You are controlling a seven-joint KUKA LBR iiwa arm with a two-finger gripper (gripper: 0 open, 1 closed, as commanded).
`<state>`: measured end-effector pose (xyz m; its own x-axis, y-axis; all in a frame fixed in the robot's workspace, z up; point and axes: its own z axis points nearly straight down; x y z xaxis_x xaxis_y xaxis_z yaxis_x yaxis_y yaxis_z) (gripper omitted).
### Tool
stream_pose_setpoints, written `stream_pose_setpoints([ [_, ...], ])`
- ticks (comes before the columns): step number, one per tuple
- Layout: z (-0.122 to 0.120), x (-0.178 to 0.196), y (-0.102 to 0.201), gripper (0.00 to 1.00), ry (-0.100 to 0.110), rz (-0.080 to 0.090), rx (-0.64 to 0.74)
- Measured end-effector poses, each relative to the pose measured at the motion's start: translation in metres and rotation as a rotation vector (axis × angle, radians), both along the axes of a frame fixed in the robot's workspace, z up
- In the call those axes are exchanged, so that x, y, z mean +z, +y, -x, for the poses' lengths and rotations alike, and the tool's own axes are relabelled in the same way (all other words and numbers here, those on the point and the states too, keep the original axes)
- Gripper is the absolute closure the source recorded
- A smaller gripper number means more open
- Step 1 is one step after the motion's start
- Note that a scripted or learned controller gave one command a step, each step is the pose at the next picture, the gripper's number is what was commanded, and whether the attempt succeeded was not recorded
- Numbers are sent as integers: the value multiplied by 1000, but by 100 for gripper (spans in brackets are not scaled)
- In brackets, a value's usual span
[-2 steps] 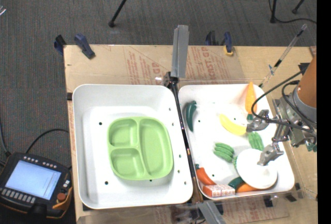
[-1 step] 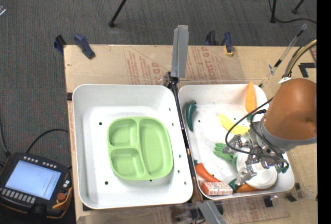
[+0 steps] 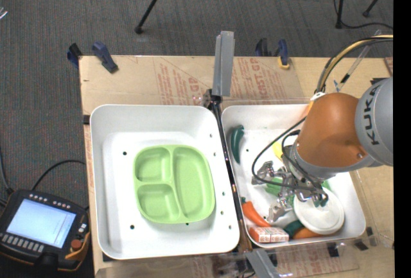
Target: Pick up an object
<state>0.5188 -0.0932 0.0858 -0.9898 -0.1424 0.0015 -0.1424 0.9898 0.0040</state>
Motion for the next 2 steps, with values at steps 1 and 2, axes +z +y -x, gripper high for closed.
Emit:
stream_pose_setpoints([
  [1,-34,2,13,0,-3,2,61],
  [2,26,6,-37,0,-21,6,236],
])
